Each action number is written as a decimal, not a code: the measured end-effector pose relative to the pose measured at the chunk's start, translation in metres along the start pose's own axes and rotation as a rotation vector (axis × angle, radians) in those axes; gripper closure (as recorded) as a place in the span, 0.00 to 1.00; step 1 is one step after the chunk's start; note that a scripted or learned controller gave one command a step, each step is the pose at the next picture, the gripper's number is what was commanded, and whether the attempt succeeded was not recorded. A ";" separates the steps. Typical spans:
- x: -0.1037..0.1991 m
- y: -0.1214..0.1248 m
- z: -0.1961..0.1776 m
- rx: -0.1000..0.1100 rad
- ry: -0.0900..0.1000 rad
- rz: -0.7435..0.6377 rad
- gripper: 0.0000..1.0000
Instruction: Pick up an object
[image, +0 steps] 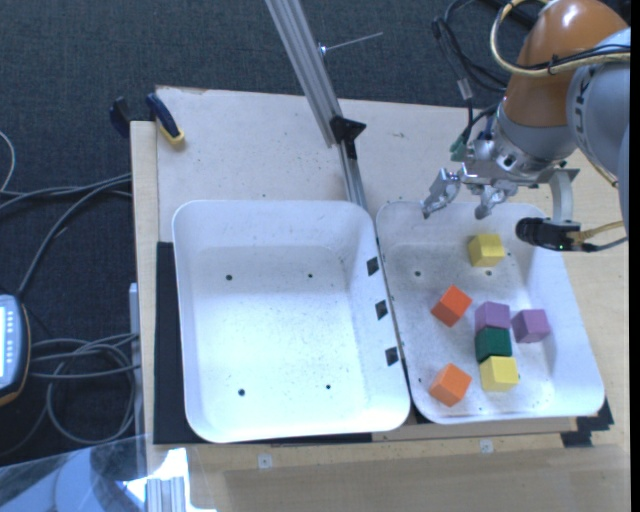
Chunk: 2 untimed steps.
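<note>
The right bin (570, 345) holds several small blocks: a yellow block (486, 250) near the back, an orange block (451, 305) in the middle, two purple blocks (492, 315) (531, 324), a green block (492, 342), another yellow block (499, 373) and a second orange block (450, 383) near the front. My gripper (460, 202) hangs open above the bin's back edge, its two fingers spread with nothing between them. It is behind and a little left of the rear yellow block.
The left bin (195, 300) lies beside the right one, with black clips along the shared rim. A slanted metal rail (318, 85) crosses the bench behind the bins. A blue and yellow clamp (165, 118) sits at the bench's back left corner.
</note>
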<state>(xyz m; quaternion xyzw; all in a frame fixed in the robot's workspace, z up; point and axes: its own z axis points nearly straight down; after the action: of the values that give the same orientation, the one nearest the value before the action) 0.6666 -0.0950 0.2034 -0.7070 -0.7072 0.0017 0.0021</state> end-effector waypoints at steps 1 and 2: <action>0.007 0.007 0.055 0.001 0.000 -0.001 0.00; 0.007 0.009 0.039 -0.008 -0.001 -0.001 1.00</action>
<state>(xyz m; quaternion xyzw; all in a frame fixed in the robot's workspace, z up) 0.6751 -0.0880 0.1643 -0.7068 -0.7074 -0.0009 -0.0010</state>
